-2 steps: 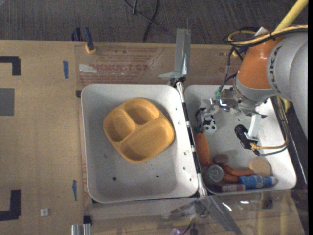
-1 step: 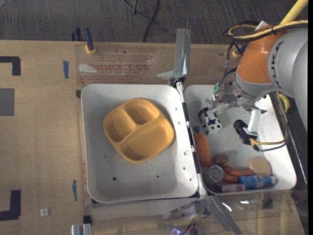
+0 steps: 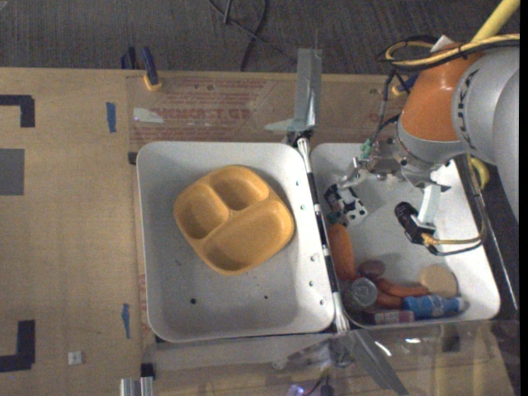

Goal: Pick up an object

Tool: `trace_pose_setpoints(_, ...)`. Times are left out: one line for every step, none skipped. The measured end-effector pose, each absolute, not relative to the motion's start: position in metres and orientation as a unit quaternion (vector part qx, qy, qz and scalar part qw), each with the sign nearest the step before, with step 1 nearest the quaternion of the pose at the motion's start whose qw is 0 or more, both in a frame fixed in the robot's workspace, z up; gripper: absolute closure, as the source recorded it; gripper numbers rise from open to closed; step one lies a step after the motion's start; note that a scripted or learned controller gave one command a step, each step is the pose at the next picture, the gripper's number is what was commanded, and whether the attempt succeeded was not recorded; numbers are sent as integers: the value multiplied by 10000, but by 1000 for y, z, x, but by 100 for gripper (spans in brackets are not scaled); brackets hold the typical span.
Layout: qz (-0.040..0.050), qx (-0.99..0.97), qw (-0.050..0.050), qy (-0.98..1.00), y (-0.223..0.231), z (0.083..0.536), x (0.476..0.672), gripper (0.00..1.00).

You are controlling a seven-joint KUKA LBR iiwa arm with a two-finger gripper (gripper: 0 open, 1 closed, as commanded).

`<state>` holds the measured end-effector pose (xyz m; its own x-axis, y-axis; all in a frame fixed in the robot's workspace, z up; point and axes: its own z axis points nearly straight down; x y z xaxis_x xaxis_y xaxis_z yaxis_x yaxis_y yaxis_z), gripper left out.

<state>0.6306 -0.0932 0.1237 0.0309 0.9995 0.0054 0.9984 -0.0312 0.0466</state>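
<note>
My gripper (image 3: 344, 205) hangs low over the upper left part of the right bin (image 3: 474, 246), close to the divider between the bins. Its fingers stand open with nothing between them. Just below it lies a long orange carrot-like piece (image 3: 341, 251), pointing down the bin's left wall. Along the bin's near edge lie a round metal can (image 3: 360, 293), a reddish sausage (image 3: 402, 289), a blue bottle (image 3: 434, 306), a tan disc (image 3: 438, 280) and a small dark round piece (image 3: 373, 268).
The left bin (image 3: 165, 287) holds a yellow divided plate (image 3: 233, 219). A black cable fitting (image 3: 409, 221) hangs from the arm's wrist over the right bin's middle. The grey and orange arm covers the bin's upper right corner.
</note>
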Motion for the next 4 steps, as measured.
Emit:
trace_pose_setpoints(1, 7638, 9, 6454, -169, 216, 581, 0)
trace_pose_setpoints(0, 7482, -3, 6635, -189, 110, 487, 0)
trace_pose_setpoints(93, 7445, -52, 6675, -195, 87, 582, 0)
trace_pose_setpoints(95, 7090, -43, 7052, -197, 88, 647, 0)
